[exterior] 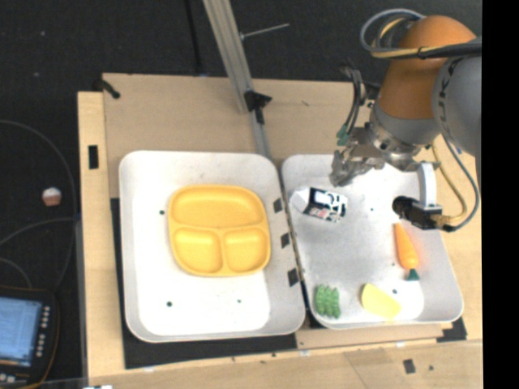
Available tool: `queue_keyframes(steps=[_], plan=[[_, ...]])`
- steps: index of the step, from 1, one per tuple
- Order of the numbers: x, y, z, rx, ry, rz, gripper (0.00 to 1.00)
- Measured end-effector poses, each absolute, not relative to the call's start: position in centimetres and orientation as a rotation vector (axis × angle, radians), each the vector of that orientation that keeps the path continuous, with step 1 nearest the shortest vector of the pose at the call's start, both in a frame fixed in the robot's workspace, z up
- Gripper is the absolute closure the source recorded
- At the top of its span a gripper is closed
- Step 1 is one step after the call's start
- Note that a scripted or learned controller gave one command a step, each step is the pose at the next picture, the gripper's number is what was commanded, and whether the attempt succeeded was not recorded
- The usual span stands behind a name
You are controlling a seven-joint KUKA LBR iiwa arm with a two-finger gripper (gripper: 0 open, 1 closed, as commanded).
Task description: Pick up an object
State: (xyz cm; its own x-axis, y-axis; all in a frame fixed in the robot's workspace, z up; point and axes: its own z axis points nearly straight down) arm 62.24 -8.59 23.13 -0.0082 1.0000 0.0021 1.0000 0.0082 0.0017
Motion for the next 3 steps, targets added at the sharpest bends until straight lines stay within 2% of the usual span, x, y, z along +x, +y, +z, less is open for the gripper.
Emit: queue_keyframes(steps=[1,3], plan=[[62.2,-3.5,23.6,-2.212,-2.229,-0.003,1.0],[59.0,6.7,22.5,-2.213,-2.228,-0.001,1.0]])
